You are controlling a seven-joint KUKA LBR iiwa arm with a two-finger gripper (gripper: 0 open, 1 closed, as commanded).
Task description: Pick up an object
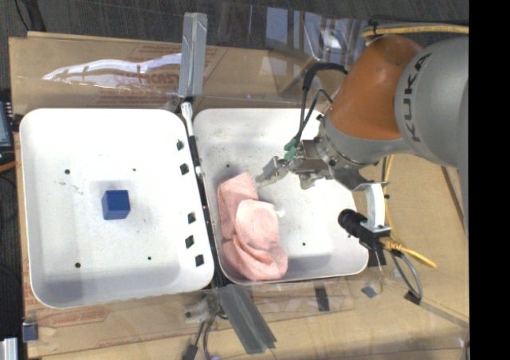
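A crumpled pink cloth (250, 228) lies in the right bin (231, 131), against its left wall and reaching down to the front edge. A small blue cube (116, 203) sits in the left bin (48, 271), left of its middle. My gripper (288, 167) hangs over the right bin, just above and to the right of the cloth's top end. Its metal fingers point left toward the cloth, and nothing shows between them. The orange wrist band and grey arm cover the bin's right part.
A grey divider strip (191, 167) with black clips separates the two bins. Cables and a black connector (356, 225) hang by the right bin's right rim. Brown cardboard (96, 56) surrounds the bins.
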